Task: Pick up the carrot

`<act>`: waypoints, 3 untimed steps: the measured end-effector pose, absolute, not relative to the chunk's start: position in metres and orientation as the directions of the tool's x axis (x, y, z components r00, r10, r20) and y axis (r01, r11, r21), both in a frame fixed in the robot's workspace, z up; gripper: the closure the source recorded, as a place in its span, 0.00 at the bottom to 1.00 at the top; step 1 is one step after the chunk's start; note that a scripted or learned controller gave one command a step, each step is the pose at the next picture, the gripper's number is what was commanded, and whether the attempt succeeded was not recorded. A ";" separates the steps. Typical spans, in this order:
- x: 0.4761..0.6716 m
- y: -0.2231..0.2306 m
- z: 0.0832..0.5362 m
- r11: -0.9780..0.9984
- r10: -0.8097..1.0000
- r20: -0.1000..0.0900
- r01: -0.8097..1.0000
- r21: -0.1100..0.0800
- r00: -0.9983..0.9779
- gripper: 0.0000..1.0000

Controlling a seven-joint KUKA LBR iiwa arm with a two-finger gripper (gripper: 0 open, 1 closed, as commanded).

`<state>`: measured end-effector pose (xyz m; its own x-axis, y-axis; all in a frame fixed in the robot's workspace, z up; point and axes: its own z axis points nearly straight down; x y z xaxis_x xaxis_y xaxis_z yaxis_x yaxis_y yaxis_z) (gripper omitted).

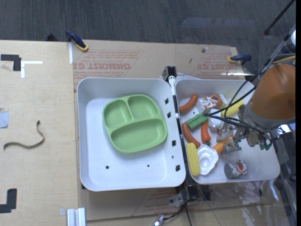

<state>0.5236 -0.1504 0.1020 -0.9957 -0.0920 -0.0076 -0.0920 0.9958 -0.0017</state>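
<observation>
Down at the right of the frame, the gripper [233,142] is hanging low in the right bin [263,173], and whether it is open or closed I cannot tell. Its tip is touching the carrot [219,147], which is lying beside the fried egg [207,158].

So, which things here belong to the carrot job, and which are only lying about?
For the job:
- carrot
- gripper
- right bin

Lying about:
- green plate in the left bin
- corn
- two sausages
- can
- fried egg
- green pod
</observation>
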 end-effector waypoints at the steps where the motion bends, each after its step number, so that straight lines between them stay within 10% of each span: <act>1: 0.487 -0.122 0.092 0.956 -0.293 -0.004 -0.293 -0.004 -0.956 1.00; 3: 0.490 -0.121 0.111 0.954 -0.299 -0.010 -0.299 -0.006 -0.954 1.00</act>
